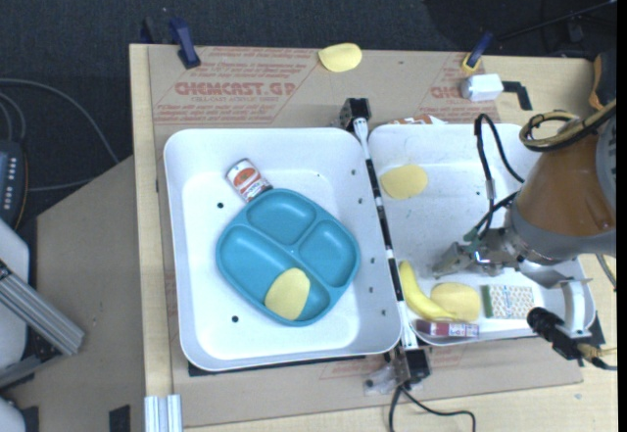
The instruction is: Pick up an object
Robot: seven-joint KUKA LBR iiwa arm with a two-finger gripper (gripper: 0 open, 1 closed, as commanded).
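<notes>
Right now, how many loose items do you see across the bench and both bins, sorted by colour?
Yellow: 5
Blue: 1, the divided plate
Red and white: 2, a small can and a tube
Patterned packet: 1
Total: 9

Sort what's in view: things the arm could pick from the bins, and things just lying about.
Pickable:
banana
yellow lump
yellow disc
blue tray
small can

Lying about:
yellow piece on the bench
blue clamp

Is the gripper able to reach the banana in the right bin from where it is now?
Probably yes. The gripper is low in the right bin, just above the banana, with bare bin floor between them. A yellow round object touches the banana and may crowd the grasp.
</notes>
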